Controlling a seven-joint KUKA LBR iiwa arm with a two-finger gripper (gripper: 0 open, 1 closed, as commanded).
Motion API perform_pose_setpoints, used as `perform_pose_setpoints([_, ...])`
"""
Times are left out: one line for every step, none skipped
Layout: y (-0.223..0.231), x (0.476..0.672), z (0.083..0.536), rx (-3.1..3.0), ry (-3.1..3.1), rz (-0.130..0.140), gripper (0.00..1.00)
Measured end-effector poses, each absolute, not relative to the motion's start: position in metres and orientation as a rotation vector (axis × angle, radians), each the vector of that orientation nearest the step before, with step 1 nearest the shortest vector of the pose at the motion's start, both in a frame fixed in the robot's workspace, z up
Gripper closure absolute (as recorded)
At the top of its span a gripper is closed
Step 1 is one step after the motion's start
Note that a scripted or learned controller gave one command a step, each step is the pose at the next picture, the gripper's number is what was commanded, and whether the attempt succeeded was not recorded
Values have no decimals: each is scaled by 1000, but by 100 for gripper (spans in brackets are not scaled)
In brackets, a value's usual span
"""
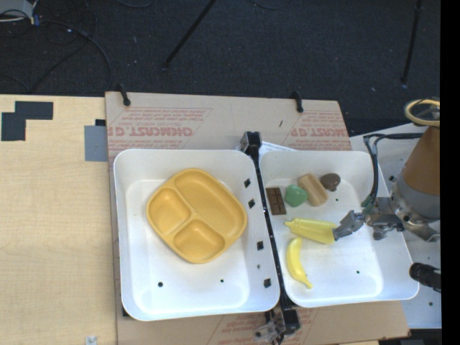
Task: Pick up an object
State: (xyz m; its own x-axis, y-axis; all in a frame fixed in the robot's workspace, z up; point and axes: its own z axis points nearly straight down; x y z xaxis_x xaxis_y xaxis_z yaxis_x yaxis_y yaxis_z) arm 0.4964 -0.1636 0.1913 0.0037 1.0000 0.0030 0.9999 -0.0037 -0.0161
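Two yellow toys lie nearest in the right bin (392, 282): a banana (295, 261), and beyond it a corn cob (313, 229) whose right end touches the gripper (348, 226); whether the jaws are wide or narrow I cannot tell; the smooth, tapered cob could squirt sideways if pinched at its tip; farther back sit a green ball (295, 195), a tan cylinder (313, 189) and a brown lump (330, 182).

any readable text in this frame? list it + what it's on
"CHEMCAST G P", red, printed upside down and mirrored, on the cardboard sheet behind the left bin.
The same red print again on the cardboard behind the right bin, only partly legible.
Red print on the cardboard strip at the front edge: too blurred to read.
No readable text on the yellow plate, the bananas or the other items.
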Motion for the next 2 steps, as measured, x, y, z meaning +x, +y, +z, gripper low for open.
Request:
perform_pose_setpoints([-163,500,198,-2221,-2220,2,0])
perform_pose_setpoints([-158,496,153,-2216,-2216,5,0])
